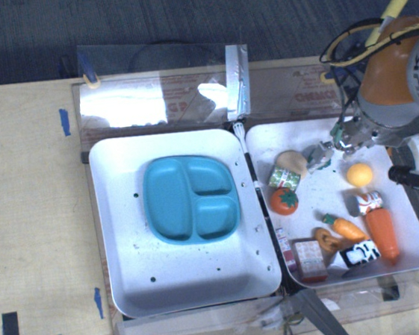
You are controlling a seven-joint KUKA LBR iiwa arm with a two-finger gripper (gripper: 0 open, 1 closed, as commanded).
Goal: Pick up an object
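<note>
The right bin (418, 252) holds several small items: a tan round piece (291, 161), a green-labelled can (284, 179), a red tomato (285, 201), a yellow-orange ball (359, 175), a small carrot (346, 228) and a long orange bottle-like item (382, 232). My gripper (335, 145) hangs low over the bin's far edge, just right of the tan piece and up-left of the ball. A small grey-green shape lies at its tip; I cannot tell whether it is held. The orange band (391, 78) of the arm sits above the gripper.
The left bin (119, 233) carries a blue divided plate (192, 199). A black-and-white item (362, 254), a red-and-white packet (308, 253) and a brown twisted piece (326, 238) lie along the right bin's near side. Yellow and black cables (353, 41) loop behind the arm.
</note>
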